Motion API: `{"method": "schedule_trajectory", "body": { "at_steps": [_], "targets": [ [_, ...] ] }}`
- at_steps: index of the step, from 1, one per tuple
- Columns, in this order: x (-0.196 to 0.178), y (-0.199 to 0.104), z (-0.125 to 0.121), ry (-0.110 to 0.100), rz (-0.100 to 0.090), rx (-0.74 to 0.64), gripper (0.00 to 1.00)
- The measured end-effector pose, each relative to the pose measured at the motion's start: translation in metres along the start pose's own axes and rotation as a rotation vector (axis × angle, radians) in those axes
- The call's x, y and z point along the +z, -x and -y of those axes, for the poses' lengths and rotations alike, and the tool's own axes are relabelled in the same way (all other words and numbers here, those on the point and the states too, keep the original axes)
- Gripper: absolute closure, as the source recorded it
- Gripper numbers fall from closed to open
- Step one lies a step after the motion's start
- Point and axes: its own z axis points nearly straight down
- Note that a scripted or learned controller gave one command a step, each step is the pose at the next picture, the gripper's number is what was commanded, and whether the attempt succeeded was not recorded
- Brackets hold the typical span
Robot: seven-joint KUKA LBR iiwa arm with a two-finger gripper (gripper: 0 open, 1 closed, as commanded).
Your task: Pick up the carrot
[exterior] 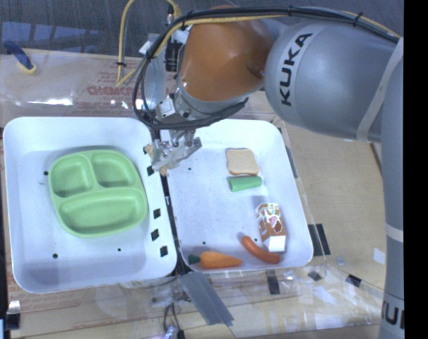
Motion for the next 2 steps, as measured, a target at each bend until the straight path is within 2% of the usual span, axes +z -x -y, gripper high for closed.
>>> {"method": "schedule_trajectory", "body": {
  "at_steps": [1, 2],
  "targets": [
    [0.036, 0.103, 0.017, -0.001, 0.002, -0.033, 1.0],
    [0.052, 0.165, 0.014, -0.004, 0.002, -0.389, 1.0]
  ]
}}
